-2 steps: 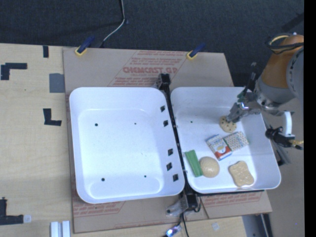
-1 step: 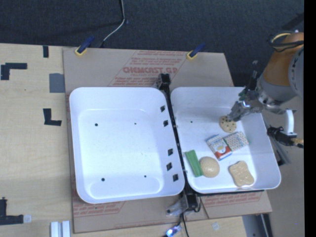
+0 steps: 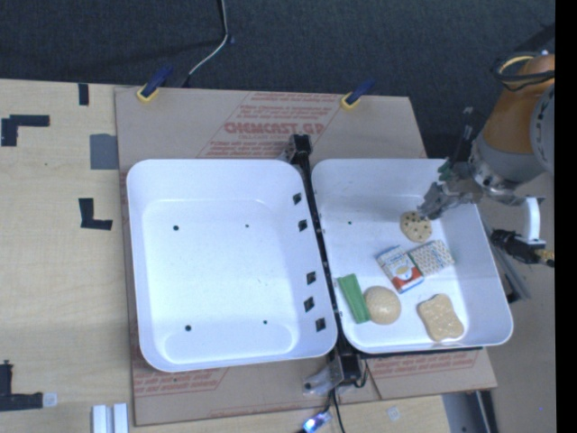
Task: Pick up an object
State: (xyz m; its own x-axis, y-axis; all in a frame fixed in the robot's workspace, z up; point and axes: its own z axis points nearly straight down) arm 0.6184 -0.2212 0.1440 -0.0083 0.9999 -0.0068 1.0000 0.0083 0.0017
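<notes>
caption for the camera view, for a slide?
Gripper poised over a round cookie in the right bin, among four other small items.

Two shallow white bins are sitting side by side on a brown cardboard sheet (image 3: 270,124) printed with red lettering, the left bin (image 3: 144,242) touching the right bin (image 3: 361,174) along a black joining strip (image 3: 311,242). Two yellow-and-blue clamps (image 3: 155,82) are gripping the sheet's far edge. A black cable (image 3: 216,25) is trailing across the dark backdrop. The pale wooden table (image 3: 54,278) is carrying black tape marks (image 3: 90,215).
</notes>
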